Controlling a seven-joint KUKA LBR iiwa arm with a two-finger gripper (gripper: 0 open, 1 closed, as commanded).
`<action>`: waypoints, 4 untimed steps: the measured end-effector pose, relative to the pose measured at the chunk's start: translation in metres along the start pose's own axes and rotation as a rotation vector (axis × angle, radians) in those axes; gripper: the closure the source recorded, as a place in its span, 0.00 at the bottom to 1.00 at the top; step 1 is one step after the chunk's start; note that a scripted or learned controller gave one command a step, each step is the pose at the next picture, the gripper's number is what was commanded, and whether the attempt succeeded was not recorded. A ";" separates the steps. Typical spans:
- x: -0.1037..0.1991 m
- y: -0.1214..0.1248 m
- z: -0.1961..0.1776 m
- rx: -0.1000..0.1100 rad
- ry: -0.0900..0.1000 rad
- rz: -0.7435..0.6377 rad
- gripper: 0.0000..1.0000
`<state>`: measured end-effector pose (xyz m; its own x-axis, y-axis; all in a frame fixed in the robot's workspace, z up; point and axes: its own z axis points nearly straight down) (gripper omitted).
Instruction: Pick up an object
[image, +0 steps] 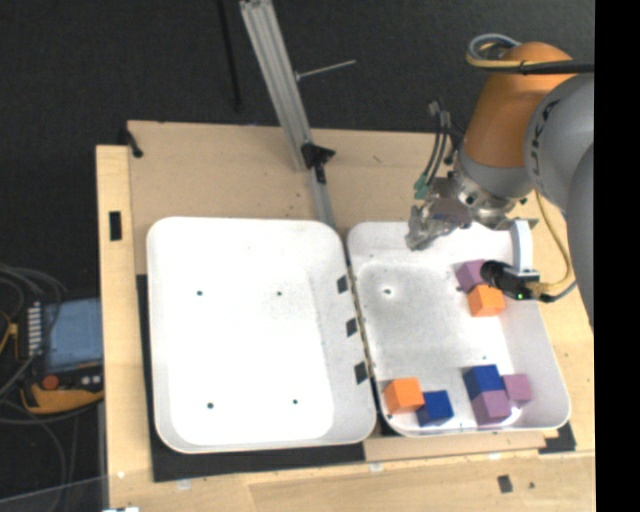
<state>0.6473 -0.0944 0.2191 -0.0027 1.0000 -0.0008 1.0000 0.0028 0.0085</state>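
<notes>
- The fingers (425, 232) hang over the far edge of the right bin (400, 330); I cannot tell whether they are open or closed.
- Near them, toward the arm, a purple block (468, 274) touches an orange block (487, 300).
- Well apart, along the bin's near rim, sit an orange cube (404, 394), blue cubes (435, 407) and purple cubes (491, 405).
- Bare floor lies between the two groups.
- The left bin (250, 330) lies beyond the divider.
</notes>
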 end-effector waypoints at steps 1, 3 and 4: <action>-0.001 0.001 -0.011 0.006 0.001 0.000 1.00; 0.097 -0.038 -0.004 0.009 0.001 -0.001 1.00; 0.145 -0.046 -0.017 0.006 0.003 -0.005 1.00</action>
<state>0.6004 0.0508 0.2361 -0.0077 1.0000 0.0021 1.0000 0.0077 0.0020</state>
